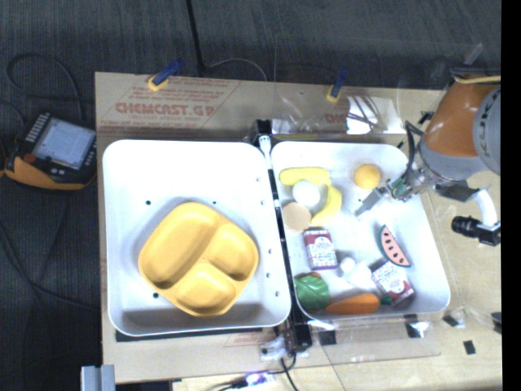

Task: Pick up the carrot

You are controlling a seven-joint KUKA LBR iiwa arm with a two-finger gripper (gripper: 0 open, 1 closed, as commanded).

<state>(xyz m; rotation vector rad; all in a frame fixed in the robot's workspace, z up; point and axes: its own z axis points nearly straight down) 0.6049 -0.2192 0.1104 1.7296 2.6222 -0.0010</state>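
Note:
The carrot (353,304) is orange with a green leafy top (312,290). It lies flat along the front wall of the right bin (430,243), pointing right. My gripper (371,200) hangs over the upper right part of that bin, well behind the carrot and just below a small yellow-orange fruit (368,175). Nothing shows in its grasp. The grey arm with its orange band (456,129) comes in from the right.
Between gripper and carrot lie a red can (320,248), a watermelon slice (393,245), a white ball (350,268) and a small packet (389,278). A banana (304,174), a white egg (306,192) and a tan disc (296,215) sit further left. The left bin (122,186) holds a yellow divided plate (199,257).

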